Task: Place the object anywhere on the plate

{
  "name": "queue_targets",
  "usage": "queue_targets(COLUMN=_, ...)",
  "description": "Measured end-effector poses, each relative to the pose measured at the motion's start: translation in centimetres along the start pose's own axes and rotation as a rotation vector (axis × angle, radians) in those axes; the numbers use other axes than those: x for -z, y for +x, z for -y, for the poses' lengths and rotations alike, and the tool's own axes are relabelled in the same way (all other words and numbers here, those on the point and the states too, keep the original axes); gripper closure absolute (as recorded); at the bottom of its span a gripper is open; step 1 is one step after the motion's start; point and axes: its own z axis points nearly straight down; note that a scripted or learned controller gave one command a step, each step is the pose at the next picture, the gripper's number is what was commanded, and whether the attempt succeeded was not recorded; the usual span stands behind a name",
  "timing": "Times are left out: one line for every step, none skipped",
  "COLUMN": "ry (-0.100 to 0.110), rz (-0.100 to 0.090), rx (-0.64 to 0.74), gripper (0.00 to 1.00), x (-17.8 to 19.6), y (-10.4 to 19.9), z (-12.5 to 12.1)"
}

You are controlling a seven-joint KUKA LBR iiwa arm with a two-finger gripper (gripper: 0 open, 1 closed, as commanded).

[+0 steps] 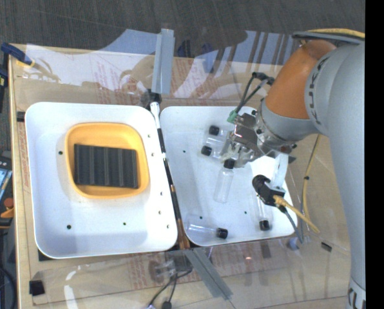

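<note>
A yellow plate [105, 136] with a dark ridged middle lies in the left bin [50, 224]. In the right bin [185, 172] a clear vial [223, 184] with a black cap lies just below my gripper [234, 152]. The gripper hangs low over the vial's capped end, in the upper middle of the right bin. Whether it touches the vial is unclear. A second clear vial [203, 228] with a black cap lies near the front edge of the right bin.
Small black caps [213, 131] lie left of the gripper, and another black cap [264, 224] sits at the right bin's front right. A black connector [263, 187] with a yellowish cable trails by the wrist. A ridge [166, 172] divides the two bins.
</note>
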Motion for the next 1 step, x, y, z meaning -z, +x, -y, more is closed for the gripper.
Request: queue_targets(ry=-0.002, rz=0.001, rx=0.106, gripper=1.00, x=-0.09, y=5.84, z=-0.63)
